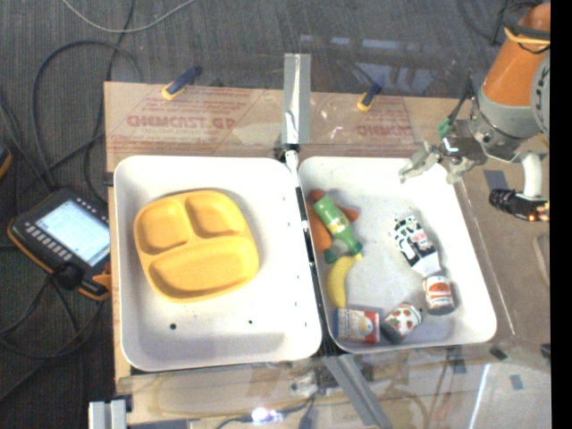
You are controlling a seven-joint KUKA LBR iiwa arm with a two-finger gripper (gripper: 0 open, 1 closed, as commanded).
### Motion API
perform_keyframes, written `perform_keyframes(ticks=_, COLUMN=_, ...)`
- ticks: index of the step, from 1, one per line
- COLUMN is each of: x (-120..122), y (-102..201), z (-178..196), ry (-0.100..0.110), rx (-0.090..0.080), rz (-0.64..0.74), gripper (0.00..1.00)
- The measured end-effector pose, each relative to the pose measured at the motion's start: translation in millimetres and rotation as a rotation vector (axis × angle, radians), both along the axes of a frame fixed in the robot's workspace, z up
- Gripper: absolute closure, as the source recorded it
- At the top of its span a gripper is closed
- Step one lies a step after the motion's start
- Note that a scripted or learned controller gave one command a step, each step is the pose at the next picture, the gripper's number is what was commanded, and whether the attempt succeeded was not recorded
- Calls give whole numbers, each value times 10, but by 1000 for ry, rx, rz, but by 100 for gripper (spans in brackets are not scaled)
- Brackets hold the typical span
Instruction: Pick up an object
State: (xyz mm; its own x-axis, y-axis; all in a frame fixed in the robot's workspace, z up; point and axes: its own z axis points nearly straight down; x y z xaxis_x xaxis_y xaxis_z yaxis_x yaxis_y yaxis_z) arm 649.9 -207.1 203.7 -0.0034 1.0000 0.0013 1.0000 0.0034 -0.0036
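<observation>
Two white bins on the worktop
Left bin [134, 329]: yellow divided tray [197, 244]. Right bin [474, 311]: banana [338, 281], green bottle [337, 222], small packages. Gripper [435, 161]: fingers spread, empty.

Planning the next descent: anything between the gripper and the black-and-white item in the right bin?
Nothing visible. The gripper sits over the right bin's bare upper floor; the black-and-white item lies below it, apart from the can.

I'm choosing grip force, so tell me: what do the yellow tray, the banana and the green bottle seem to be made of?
The yellow tray looks like moulded hard plastic: one even colour, rounded compartments, soft sheen. The banana seems a plastic toy, evenly yellow and smooth, though foam or rubber can't be ruled out. The green bottle also looks plastic, with a glossy highlight; its label detail is too small to read.
</observation>
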Motion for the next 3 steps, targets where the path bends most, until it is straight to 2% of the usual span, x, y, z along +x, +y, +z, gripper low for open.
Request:
perform_keyframes(ticks=1, x=-345, y=-53, z=-1060, ry=-7, rx=2, rz=11, gripper=0)
perform_keyframes(ticks=2, x=-350, y=-42, z=-998, ry=-4, rx=2, rz=13, gripper=100)
perform_keyframes(ticks=3, x=-489, y=741, z=-297, ry=1, rx=-1, rz=-115, gripper=100)
